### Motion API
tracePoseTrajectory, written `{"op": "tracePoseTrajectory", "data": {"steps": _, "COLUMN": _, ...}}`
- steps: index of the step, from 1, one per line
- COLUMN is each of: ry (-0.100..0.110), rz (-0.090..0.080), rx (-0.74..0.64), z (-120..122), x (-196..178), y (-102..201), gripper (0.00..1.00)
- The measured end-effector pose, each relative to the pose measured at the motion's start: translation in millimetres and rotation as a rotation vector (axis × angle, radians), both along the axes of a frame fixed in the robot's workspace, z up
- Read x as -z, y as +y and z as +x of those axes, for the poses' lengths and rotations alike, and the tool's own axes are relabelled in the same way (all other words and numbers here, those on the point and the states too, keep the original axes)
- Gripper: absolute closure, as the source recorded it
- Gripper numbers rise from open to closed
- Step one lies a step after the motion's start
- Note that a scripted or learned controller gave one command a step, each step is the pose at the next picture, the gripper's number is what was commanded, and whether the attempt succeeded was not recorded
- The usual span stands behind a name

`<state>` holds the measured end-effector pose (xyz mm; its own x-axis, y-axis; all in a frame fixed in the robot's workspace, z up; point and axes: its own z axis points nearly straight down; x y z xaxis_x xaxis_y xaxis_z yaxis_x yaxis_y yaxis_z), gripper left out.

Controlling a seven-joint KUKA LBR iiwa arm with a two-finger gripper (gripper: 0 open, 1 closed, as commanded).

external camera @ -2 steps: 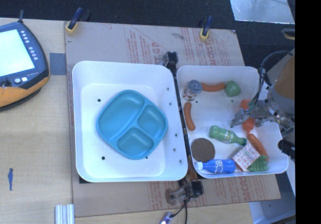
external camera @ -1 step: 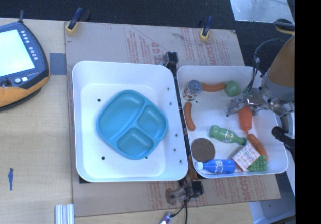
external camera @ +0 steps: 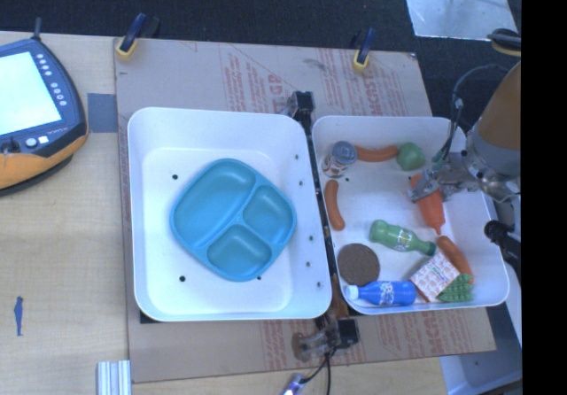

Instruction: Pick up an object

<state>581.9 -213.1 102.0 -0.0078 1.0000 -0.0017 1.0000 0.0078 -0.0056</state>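
Observation:
My gripper [external camera: 431, 184] hangs low over the right side of the right bin [external camera: 390, 129], directly above the upper end of an orange carrot [external camera: 432, 212]. The gripper's body hides that end of the carrot. A green ball [external camera: 409, 155] lies just up and left of it. Further left are an orange sausage-like piece [external camera: 377, 154] and a small can [external camera: 343, 154]. Below the gripper lies a green bottle [external camera: 400, 237]. The grey arm with its orange band [external camera: 500, 114] comes in from the right.
The right bin also holds a red sausage [external camera: 333, 205], a brown disc [external camera: 358, 263], a blue-and-white bottle [external camera: 383, 294], a small carton [external camera: 435, 276] and another orange piece [external camera: 454, 253]. A blue divided plate [external camera: 233, 219] lies in the left bin [external camera: 142, 207]. A teach pendant [external camera: 35, 114] rests at far left.

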Motion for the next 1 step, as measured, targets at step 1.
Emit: {"op": "tracePoseTrajectory", "data": {"steps": 1, "ry": -0.004, "rz": 0.002, "rx": 0.003, "z": -1.8, "x": -127.0, "y": 55.7, "gripper": 1.00}}
